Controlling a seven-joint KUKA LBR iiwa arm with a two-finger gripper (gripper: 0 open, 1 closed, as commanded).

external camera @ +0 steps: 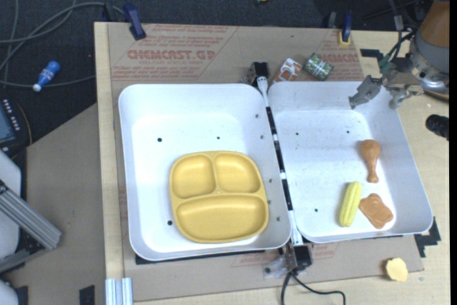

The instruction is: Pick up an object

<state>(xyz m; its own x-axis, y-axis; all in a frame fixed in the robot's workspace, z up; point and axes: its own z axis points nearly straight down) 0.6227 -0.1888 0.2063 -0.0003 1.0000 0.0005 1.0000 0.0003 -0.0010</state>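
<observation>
Overall, the bench (178,53) is a brown sheet printed with red lettering, and it carries two shallow white bins side by side. The left bin (143,125) holds a yellow divided plate (218,196), which lies flat in the near half of the bin, with two small compartments at the far side and one wide compartment at the near side. The right bin (321,146) holds three toy food items, all grouped toward its right, near part. A chicken drumstick (370,158) lies nearest the right wall, its bone end pointing toward the near edge. A yellow corn cob (350,203) lies closer to the near edge, left of a brown flat piece (376,211); the corn cob and the brown piece lie just beside each other, and whether they touch cannot be determined.

The arm (432,46) enters from the right. Its gripper (380,90) hangs over the far right corner of the right bin, well apart from the three items. Two fingers are visible and spread apart, with nothing between them.

Smaller items lie outside the bins: a small can (318,67) and a red-and-white packet (289,70) on the bench behind the right bin, a yellow lump (395,268) near the front right corner, and a blue bottle (47,74) on the dark floor at the left.
</observation>
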